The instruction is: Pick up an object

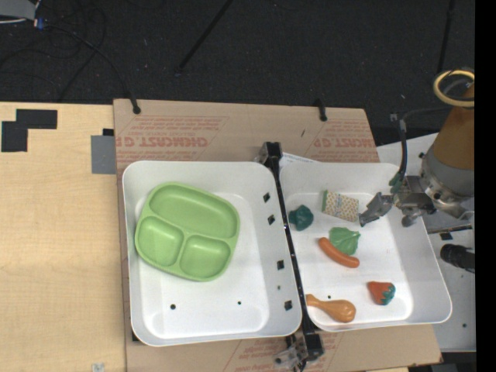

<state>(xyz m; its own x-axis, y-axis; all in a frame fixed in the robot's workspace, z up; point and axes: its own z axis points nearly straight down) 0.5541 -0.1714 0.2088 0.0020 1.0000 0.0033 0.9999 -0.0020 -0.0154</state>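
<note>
Camera view — my gripper (377, 208) hangs over the right bin (430, 285), near its far right side. I cannot tell its state; nothing visible in it. Just beside it: patterned packet (341, 204). Nearby lie the green leafy toy (345, 239) and orange carrot (339, 253) — touching each other.

Left bin (155, 316) has a green divided plate (187, 231). Right bin (422, 301) has a teal lump (301, 218), patterned packet (341, 204), carrot with leafy top (341, 248), strawberry (380, 292) and tan drumstick (333, 308). Gripper (377, 208) sits near the packet.
</note>
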